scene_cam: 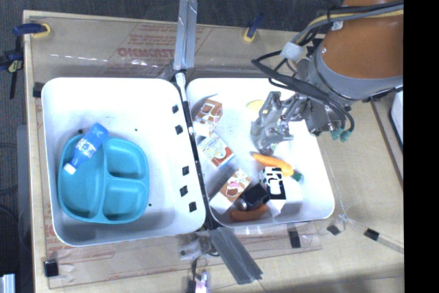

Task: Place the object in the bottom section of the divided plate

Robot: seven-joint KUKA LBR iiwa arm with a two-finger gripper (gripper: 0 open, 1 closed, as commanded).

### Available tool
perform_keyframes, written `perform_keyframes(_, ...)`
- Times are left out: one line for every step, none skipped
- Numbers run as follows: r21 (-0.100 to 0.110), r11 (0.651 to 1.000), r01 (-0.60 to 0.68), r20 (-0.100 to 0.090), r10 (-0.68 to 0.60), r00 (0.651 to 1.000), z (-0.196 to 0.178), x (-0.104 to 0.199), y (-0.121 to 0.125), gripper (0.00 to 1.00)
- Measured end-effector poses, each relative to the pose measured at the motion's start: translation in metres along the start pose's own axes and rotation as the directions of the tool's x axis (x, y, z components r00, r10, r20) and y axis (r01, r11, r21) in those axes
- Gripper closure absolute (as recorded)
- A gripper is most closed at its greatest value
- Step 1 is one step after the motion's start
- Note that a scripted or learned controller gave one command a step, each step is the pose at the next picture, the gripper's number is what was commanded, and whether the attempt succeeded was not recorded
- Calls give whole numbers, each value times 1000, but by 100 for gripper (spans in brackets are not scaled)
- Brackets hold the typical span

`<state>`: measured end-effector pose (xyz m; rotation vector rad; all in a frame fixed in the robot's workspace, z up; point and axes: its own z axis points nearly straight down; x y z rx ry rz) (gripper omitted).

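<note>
A blue divided plate (127, 192) lies in the left bin (103, 99), toward its front left. A small blue bottle (84, 146) with a white label rests tilted on the plate's upper left part. My gripper (265, 134) hangs over the middle of the right bin (233, 96), pointing down and to the left. It is just above an orange carrot (271, 161). I see nothing held in it. The arm's grey and orange body covers the right bin's far right corner.
The right bin holds three small printed cartons (208, 111) (215, 149) (234, 185), a black-and-white box (276, 183), a black piece (254, 197), a brown sausage (248, 213) and a yellow item (255, 106). A raised divider (186, 147) separates the bins.
</note>
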<state>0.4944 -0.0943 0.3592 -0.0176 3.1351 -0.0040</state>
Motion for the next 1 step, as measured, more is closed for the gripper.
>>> perform_keyframes(0,1000,0,0,0,1000,0,0,0,0)
